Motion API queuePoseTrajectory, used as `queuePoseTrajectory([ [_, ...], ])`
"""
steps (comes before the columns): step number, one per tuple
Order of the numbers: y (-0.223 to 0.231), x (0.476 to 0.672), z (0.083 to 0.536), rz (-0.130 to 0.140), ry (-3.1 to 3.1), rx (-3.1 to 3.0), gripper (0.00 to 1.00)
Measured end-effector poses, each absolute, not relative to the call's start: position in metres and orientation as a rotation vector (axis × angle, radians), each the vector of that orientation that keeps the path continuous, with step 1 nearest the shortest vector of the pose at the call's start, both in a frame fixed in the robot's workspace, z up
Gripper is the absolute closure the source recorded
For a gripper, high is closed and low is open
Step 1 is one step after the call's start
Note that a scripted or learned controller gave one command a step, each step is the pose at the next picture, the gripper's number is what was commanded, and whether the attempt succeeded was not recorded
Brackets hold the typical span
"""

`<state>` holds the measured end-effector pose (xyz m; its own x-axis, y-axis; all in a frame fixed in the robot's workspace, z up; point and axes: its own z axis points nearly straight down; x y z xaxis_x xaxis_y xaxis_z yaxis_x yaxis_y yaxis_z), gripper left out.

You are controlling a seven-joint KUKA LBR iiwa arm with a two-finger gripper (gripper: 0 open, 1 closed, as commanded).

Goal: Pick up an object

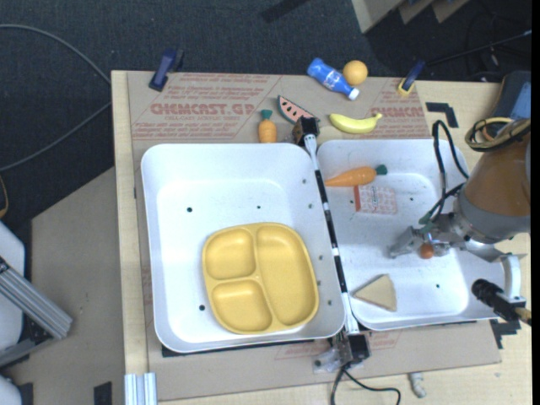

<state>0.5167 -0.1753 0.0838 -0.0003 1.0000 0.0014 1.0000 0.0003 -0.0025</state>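
Observation:
The right bin [439, 154] holds an orange carrot [351, 176] at its far left, a red-and-white packet [375, 199] just below it, and a tan wedge [377, 293] near the front wall. My gripper [415, 245] is low in the middle of this bin, right of the packet and above the wedge. A small red-orange thing [428, 250] sits right at the gripper's tip, and whether it is gripped is unclear. The grey arm [498, 197] reaches in from the right.
A yellow divided plate [258, 275] lies in the left bin [194, 184]. Behind the bins lie a banana [354, 123], a blue bottle [329, 76], an orange ball [355, 72], a watermelon slice [291, 108] and a small orange toy [267, 131].

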Motion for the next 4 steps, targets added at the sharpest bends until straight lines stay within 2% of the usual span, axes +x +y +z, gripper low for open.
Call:
queuePoseTrajectory([
  [1, -0.187, 0.544, 0.085, -0.001, -2.223, -2.223, 0.0],
  [2, -0.187, 0.544, 0.095, -0.002, -2.225, -2.225, 1.0],
  [3, -0.14, 0.563, 0.165, -0.002, -2.224, -2.221, 1.0],
  [4, -0.155, 0.619, 0.199, -0.001, -2.226, -2.222, 1.0],
])
